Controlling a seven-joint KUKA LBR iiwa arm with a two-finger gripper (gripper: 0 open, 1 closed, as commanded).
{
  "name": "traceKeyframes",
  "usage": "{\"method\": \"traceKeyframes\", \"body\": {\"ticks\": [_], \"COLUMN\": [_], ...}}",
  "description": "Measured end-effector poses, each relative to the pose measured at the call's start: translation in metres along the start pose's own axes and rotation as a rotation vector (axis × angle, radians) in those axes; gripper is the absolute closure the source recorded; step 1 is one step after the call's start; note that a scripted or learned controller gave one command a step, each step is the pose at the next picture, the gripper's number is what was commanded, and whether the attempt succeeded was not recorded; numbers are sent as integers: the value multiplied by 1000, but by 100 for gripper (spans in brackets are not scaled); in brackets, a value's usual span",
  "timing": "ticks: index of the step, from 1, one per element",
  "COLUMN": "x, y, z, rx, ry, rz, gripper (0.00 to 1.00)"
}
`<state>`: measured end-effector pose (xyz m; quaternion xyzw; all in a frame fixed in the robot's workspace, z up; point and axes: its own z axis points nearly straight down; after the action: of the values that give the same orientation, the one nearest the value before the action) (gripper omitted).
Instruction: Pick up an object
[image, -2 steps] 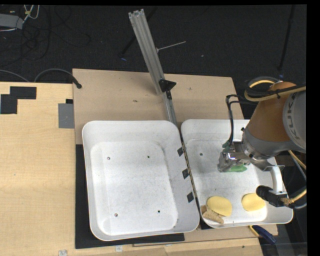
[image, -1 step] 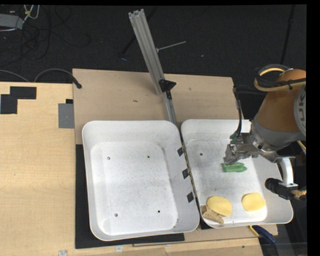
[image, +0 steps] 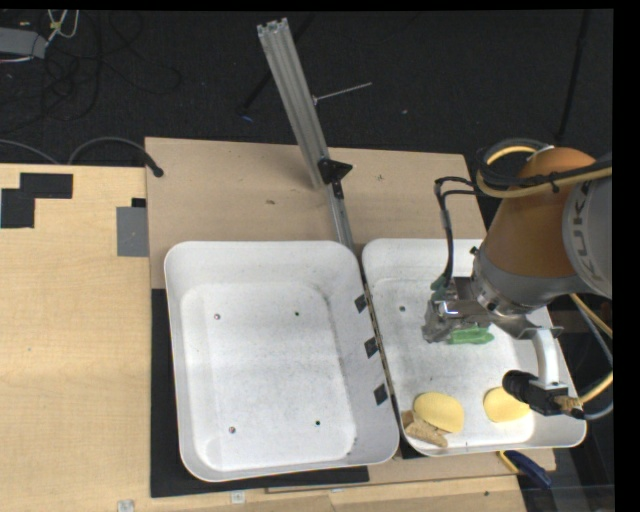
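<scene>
While the gripper (image: 447, 322) sits low in the right bin (image: 400, 270) against a green object (image: 474, 337), its finger state cannot be determined.

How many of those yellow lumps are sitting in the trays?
2, both along the right bin's near edge: one yellow lump beside a tan scrap, the other further right. The arm may hide more.

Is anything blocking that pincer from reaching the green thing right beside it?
Nothing visible does. The pincer sits right next to the green object in the right bin, with no other item between them.
</scene>
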<state>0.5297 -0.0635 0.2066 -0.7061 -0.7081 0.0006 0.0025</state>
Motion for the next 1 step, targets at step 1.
{"method": "traceKeyframes", "body": {"ticks": [1], "x": [44], "y": [-1], "z": [-8], "rx": [-2], "ry": [0], "rz": [-1], "gripper": [100]}}
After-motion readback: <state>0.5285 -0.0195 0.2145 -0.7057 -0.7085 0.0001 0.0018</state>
